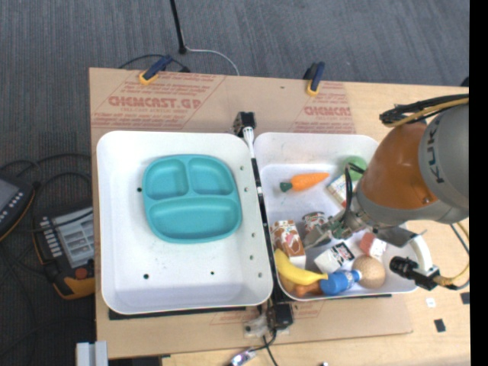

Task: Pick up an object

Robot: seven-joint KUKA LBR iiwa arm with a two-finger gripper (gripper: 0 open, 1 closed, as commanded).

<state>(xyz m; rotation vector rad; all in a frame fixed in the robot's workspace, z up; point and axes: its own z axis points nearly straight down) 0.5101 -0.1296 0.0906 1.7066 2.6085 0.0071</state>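
Note:
The right bin holds a jumble of items. An orange carrot lies near its back, and a yellow banana lies along the front left. A blue bottle and a tan ball sit at the front. A brown snack packet lies at the left, with a white box in the middle. My gripper is low over the bin's middle, right above a dark wrapped item and close to the white box. The arm hides the bin's right part.
The left bin bears a teal divided plate. A green item peeks out at the right bin's back, beside the arm. Clamps and cables lie on the board behind the bins.

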